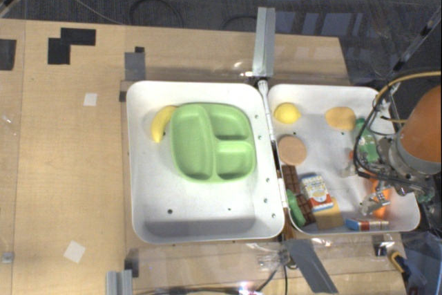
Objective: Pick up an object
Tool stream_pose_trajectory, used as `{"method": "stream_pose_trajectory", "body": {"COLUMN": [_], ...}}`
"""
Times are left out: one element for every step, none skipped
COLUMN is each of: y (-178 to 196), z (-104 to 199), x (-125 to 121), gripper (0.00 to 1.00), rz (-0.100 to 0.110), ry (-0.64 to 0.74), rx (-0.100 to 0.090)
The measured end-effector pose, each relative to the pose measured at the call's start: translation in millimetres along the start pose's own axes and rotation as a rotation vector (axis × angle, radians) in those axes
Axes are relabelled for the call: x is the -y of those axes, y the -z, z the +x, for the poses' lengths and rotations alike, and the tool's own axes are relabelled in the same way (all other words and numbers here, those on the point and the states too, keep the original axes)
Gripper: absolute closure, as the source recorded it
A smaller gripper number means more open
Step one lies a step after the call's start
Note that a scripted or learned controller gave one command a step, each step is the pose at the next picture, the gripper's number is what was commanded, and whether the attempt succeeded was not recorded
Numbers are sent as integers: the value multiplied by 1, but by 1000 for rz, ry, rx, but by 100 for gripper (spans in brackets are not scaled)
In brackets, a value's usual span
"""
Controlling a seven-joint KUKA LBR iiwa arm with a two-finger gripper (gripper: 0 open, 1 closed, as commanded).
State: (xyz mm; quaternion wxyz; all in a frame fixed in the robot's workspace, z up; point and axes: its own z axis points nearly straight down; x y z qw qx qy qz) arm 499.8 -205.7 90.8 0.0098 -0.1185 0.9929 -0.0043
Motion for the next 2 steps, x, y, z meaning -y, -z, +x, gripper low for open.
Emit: {"method": "stream_pose_trajectory", "body": {"y": [0, 0], "z": [1, 0], "x": [0, 0], "gripper": [0, 0], "rz": [-2, -4], "ry": [-20, -67], "rx": [0, -3]}}
